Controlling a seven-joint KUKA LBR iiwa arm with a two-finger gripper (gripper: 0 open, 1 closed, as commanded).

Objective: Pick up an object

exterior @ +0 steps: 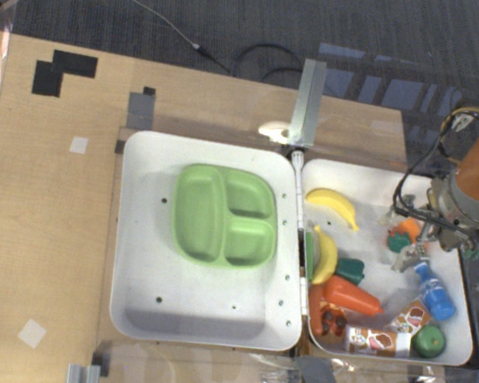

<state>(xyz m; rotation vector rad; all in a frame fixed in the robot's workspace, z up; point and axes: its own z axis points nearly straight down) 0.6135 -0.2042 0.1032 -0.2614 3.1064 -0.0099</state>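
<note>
Now the arm is in over the right bin (465, 351), and the pincer (411, 246) hangs low at its far right side, right on top of a small orange-and-teal toy (403, 234). Whether the pincer is spread or pinching cannot be told from this slanted view, so no grasp can be called yet. By the look of it this is the descent-and-close step of the pick. Just below the pincer lies a blue bottle (434, 293); further toward the near rim sits a green apple (429, 341). Off to its left are two bananas (335, 207), a carrot (352, 295) and a green pepper (350, 268). The green divided plate (223, 217) lies well apart in the left bin (131, 304). The next move likely calls for a firm close, then a straight lift clear of the bottle.
</note>
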